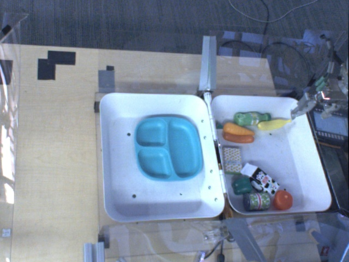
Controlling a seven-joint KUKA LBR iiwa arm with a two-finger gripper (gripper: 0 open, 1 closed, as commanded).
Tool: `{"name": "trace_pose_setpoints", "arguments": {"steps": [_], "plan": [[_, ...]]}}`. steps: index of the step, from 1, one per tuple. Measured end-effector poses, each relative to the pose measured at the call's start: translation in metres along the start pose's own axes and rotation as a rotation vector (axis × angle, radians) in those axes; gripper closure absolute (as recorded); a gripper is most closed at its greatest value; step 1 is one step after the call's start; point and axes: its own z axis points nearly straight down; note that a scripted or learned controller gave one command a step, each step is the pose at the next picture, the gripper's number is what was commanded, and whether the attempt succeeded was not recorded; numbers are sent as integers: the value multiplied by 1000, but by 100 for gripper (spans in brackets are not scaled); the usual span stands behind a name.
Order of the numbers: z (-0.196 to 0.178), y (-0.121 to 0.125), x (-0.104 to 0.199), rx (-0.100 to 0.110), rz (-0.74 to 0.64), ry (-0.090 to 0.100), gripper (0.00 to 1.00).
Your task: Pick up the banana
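The yellow banana [274, 125] lies in the right bin [305, 162], near its far edge, pointing left to right. Just behind it rests a green object [252, 117], and an orange carrot-like item [238, 133] lies to its left. My gripper [299, 111] hangs at the bin's far right corner, just above and to the right of the banana's right tip. It looks small and blurred against the bin wall. Nothing is seen held in it.
The left bin [117, 162] holds a blue divided plate [166, 148]. At the right bin's near side lie a patterned card [232, 160], a dark green item [241, 185], a black-and-white toy [263, 180], a can [256, 201] and an orange-red fruit [282, 200].
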Motion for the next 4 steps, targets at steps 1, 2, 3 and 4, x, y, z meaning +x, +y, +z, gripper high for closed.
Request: {"name": "trace_pose_setpoints", "arguments": {"steps": [1, 2, 3, 4], "plan": [[154, -3, 55, 2, 142, 1, 0], [189, 56, 5, 27, 167, 4, 0], [174, 63, 7, -1, 160, 0, 100], [112, 83, 16, -2, 442, 0, 100]]}}
